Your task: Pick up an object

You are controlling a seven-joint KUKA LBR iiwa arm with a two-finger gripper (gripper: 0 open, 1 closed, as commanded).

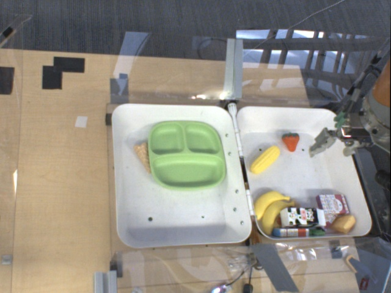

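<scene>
Grey metal pincer (334, 143) hangs at the right bin's (305, 118) 3 o'clock rim, fingers spread apart and clamped on nothing.

Smooth toy strawberry (291, 141) and ridged corn cob (265, 160) lie toward its 9 o'clock; curved bananas (272, 204), a glossy carton (302, 216) and a maroon packet (333, 204) crowd 6 o'clock. The left bin (131, 212) bears a moulded green divided plate (186, 154), half hiding a tan cracker (142, 156).

Corn cob (265, 160) lies in rt bin.

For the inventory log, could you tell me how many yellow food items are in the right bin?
2: a corn cob mid-bin near the divider, and a banana at the front left corner. The clutter beside it may hide more.
</scene>
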